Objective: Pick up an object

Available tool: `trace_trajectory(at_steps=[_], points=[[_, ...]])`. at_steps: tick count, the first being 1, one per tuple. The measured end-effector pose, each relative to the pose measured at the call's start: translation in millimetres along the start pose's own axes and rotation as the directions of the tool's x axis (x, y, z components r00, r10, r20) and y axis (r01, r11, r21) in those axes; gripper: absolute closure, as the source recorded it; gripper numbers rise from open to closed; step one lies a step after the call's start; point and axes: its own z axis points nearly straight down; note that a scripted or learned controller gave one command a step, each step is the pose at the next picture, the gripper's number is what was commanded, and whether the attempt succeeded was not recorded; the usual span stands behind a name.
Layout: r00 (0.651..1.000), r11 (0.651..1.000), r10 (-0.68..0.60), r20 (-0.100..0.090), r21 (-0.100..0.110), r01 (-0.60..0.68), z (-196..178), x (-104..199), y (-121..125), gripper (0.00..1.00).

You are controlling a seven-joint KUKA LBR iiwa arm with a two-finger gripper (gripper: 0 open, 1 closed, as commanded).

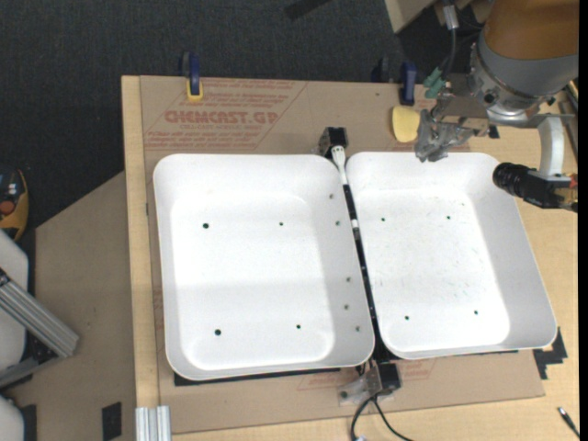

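Start at your gripper (432, 147): it hangs over the far rim of the right bin (514, 246), close to that bin's back left corner, with the grey wrist and orange-banded arm (528, 35) rising above it toward the upper right. Its tip reads as a small grey tangle against the white rim, too indistinct for you to judge how wide it stands, and nothing can be made out in its hold. Just beside it, on the cardboard outside the bin, lies a small pale yellow object (404, 123), the only loose thing near enough to count as your target; it sits beyond the rim, not inside either tray. That probably explains the arm's posture, parked at the very edge and not over the tray floor, though you cannot be certain it is aiming there. The right bin shows only dark dots and faint speckles on its floor, and the left bin (184, 246) likewise shows only four dark dots. The two trays meet along a dark seam, pinned by a black clip (333, 141) at the far end, which likely keeps them from sliding when the arm pushes. A blue clamp (192, 73) holds the cardboard sheet (230, 113) to the bench at the back, for the same reason. Judging from this, no pick has been made yet.
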Motion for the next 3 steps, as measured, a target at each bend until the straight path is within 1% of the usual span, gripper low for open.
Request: trace_trajectory(at_steps=[1, 2, 3], points=[[1.000, 1.000, -0.009, -0.002, 0.001, 0.009, 63.6, 38.6, 25.1, 1.00], [1.000, 1.000, -0.008, -0.001, -0.005, 0.008, 34.6, 49.7, 5.1, 1.00], [1.000, 1.000, -0.007, -0.001, -0.005, 0.007, -3.7, 52.5, -26.7, 1.00]])
